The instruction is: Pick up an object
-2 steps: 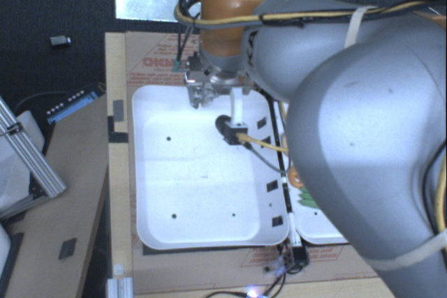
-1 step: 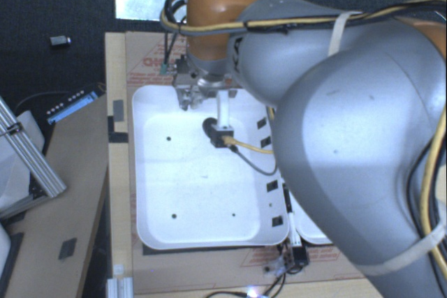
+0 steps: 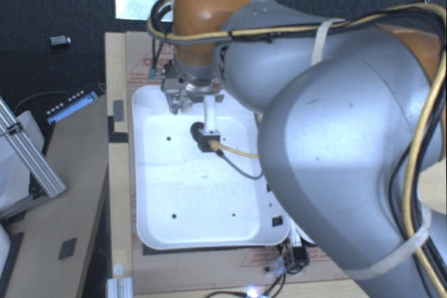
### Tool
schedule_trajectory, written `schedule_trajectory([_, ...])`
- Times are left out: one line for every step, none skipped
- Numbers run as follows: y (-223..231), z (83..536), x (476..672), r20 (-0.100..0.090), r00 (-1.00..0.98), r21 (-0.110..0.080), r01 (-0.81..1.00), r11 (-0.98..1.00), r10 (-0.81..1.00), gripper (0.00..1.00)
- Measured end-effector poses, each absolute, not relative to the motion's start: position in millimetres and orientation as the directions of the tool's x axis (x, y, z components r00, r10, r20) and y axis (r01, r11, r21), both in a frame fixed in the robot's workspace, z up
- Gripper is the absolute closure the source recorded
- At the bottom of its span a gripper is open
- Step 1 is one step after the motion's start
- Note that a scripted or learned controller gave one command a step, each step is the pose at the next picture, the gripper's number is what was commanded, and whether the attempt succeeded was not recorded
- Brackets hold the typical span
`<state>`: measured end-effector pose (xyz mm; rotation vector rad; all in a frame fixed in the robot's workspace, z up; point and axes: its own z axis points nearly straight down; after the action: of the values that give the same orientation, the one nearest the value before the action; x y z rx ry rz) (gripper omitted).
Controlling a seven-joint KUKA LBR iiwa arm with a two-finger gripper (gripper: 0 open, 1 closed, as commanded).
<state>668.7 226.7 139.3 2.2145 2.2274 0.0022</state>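
Bulky grey arm (image 3: 349, 115), rounded orange band (image 3: 206, 0), yellow and black cables (image 3: 279, 26) strapped on with pale ties.

Pale brown wooden bench (image 3: 84, 171) beneath me, shallow white plastic bin (image 3: 150, 171) resting flat on a reddish-printed cardboard sheet (image 3: 140, 66) atop it, small dark flat squares (image 3: 68, 248) lying on bare wood left of my bin, silver aluminium rail (image 3: 31, 157) slanting across the bench's left edge

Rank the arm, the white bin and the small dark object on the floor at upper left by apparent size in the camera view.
1. The arm, though nearness to the camera inflates it.
2. The white bin.
3. The small dark object, clearly smallest.
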Motion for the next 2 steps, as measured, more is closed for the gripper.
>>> schedule_trajectory([226,81,628.5,-0.001,-0.001,-0.005,1.000,0.001,1.000,1.00])
schedule_trajectory([219,360,607.5,0.007,-0.005,0.019,1.000,0.005,1.000,1.00])
